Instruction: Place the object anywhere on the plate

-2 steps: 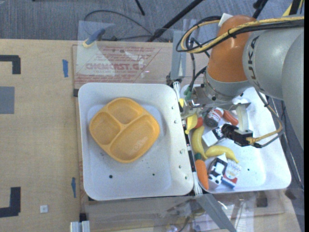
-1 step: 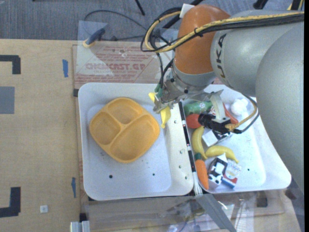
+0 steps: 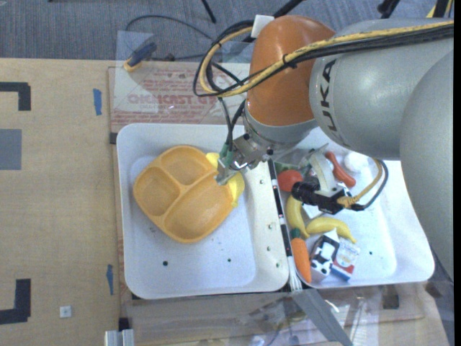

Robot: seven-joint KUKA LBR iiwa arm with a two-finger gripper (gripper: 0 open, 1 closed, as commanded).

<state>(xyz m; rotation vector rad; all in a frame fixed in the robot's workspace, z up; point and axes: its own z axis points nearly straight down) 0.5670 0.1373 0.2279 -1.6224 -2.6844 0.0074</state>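
Observation:
An orange plate [image 3: 182, 192] with three compartments lies in the left bin [image 3: 144, 265], towards its back. My gripper [image 3: 229, 167] hangs low over the plate's right rim, reaching down from the orange wrist band. A yellow object [image 3: 235, 187] shows just under and beside the gripper, at the plate's right edge. The gripper hides most of it, so its shape is unclear. I cannot make out whether the object touches the plate or rests on the bin floor next to it.
The right bin [image 3: 403, 258] holds a red tomato [image 3: 290, 180], two bananas [image 3: 330, 226], a carrot [image 3: 302, 259], a black-and-white box [image 3: 326, 256] and a red-and-white item [image 3: 339, 166]. The divider [image 3: 270, 222] between the bins runs just right of the gripper. The arm covers the right bin's back.

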